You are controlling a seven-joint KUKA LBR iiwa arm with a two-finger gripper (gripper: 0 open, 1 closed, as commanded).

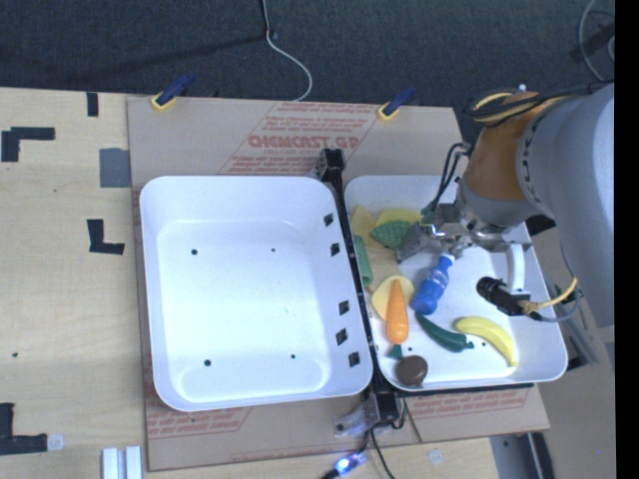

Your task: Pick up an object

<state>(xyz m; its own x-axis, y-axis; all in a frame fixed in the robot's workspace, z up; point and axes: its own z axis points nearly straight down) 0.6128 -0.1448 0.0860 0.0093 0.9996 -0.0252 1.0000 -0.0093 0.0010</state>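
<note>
The right white bin (pixel 539 367) holds several toy items. A blue bottle (pixel 432 285) lies in its middle, next to an orange carrot (pixel 397 309). A yellow banana (pixel 490 337) and a dark green vegetable (pixel 444 333) lie near the front edge. A brown round piece (pixel 410 369) sits in the front left corner. A green leafy piece (pixel 391 234) and a yellow piece (pixel 400 216) rest at the back left. My gripper (pixel 440 234) hangs low over the bin, just above the bottle's cap and right of the leafy piece.
The left white bin (pixel 240 287) stands beside the right one, with a black divider (pixel 344 267) between them. The grey arm with its orange band (pixel 494 163) covers the right bin's back right part. A black part with a yellow cable (pixel 499 294) hangs over the bin's right side.
</note>
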